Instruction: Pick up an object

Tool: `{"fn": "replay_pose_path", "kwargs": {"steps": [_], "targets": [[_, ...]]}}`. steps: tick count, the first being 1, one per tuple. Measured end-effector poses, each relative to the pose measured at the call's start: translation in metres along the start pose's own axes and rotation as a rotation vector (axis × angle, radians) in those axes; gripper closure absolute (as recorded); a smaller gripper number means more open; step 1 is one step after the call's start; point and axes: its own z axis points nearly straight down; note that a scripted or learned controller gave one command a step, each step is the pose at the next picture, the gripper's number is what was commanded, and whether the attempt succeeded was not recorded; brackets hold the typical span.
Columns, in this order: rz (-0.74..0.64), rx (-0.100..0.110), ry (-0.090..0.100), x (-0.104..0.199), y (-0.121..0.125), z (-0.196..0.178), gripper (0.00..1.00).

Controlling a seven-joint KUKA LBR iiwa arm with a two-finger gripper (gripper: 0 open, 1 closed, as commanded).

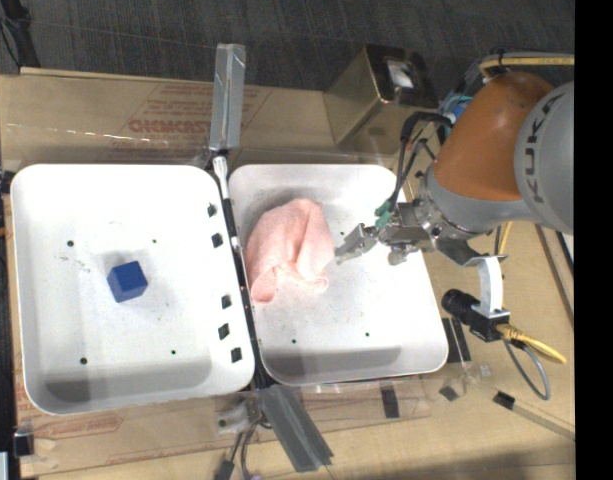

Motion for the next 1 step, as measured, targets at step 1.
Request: {"fn": "replay_pose_path", "kwargs": {"steps": [1], "targets": [[-0.099, 0.002, 0.000, 0.0319, 0.0568, 0.1337, 0.00]]}}
